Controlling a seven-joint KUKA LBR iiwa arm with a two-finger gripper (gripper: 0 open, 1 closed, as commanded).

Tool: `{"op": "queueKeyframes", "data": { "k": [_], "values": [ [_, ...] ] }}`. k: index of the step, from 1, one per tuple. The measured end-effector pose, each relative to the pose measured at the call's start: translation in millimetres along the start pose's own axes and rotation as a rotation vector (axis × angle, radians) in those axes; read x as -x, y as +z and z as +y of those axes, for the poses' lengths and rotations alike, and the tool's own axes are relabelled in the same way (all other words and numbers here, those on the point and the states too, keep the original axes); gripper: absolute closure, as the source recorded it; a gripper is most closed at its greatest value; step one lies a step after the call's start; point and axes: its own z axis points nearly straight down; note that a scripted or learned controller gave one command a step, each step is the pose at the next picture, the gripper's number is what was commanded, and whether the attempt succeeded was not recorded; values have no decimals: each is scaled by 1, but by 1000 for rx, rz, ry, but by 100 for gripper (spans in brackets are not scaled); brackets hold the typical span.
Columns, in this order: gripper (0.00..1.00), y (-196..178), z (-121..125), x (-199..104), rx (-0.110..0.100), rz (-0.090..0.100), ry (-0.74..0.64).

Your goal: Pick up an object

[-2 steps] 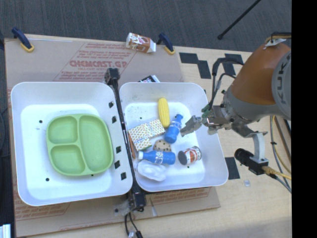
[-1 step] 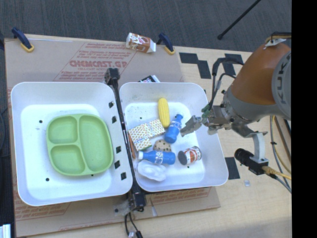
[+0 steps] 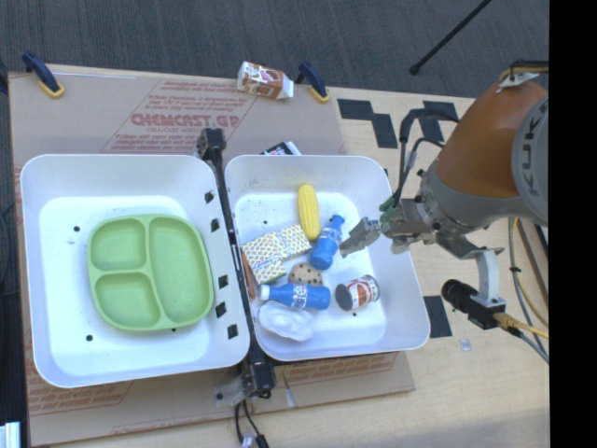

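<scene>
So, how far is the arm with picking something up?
Nothing looks lifted yet: the corn cob, blue bottles and small can all lie in the right bin. The pincer hovers beside the upper bottle. Grasping and lifting remain.

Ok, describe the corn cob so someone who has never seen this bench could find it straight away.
Start at the right-hand white bin, the one crowded with small things. Near the middle of its far side lies the corn cob, lengthwise, just left of the upper blue bottle and above the patterned packet. It is the only plain yellow, ridged thing in the bin.
</scene>
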Motion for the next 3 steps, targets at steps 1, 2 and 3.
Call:
{"op": "queueKeyframes", "data": {
  "k": [1,2,3],
  "values": [
    [0,61,-27,31,-1,-1,0],
    [0,148,22,-66,6,0,-4],
    [100,137,22,-63,8,-4,-5]
  ]
}}
